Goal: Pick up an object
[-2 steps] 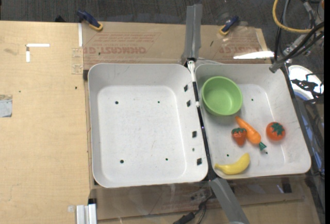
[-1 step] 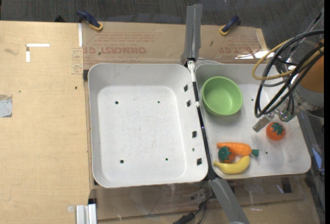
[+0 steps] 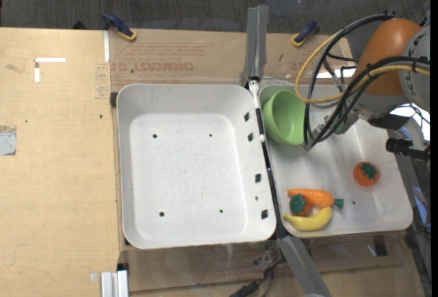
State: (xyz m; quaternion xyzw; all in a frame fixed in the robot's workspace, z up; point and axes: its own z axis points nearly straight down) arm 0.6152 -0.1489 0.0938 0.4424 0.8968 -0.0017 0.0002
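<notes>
White plastic bins sit side by side on the bench; left bin (image 3: 188,165) holds no objects, right bin (image 3: 390,210) holds all of them. Green bowl (image 3: 285,116) lies tipped on its side in the far-left corner of the right bin, mouth facing the arm, resting against the divider between the bins. Near the front edge: yellow banana (image 3: 309,221), orange carrot (image 3: 313,197) lying across just above it and touching, a small green-topped red piece (image 3: 298,204) wedged between the two. Toy tomato (image 3: 366,173) sits alone, well apart from the cluster, toward the bin's right side. Arm (image 3: 393,59) enters from the right, orange band high over the far-right corner, cable loops hanging in front. Gripper (image 3: 316,137) appears to be just beside the bowl's rim, low in the bin, but dark cables and the wrist cover it; hand state cannot be told, and nothing is visibly held. Judged step: approach or descent, with the bowl the likeliest target given where the tool end sits. Grasp not yet confirmed. Next move would call for one finger inside the bowl's wall and one outside, closing on the rim, then a straight lift. Risk: tipped bowl may roll or slide along the divider under a poor pinch.
</notes>
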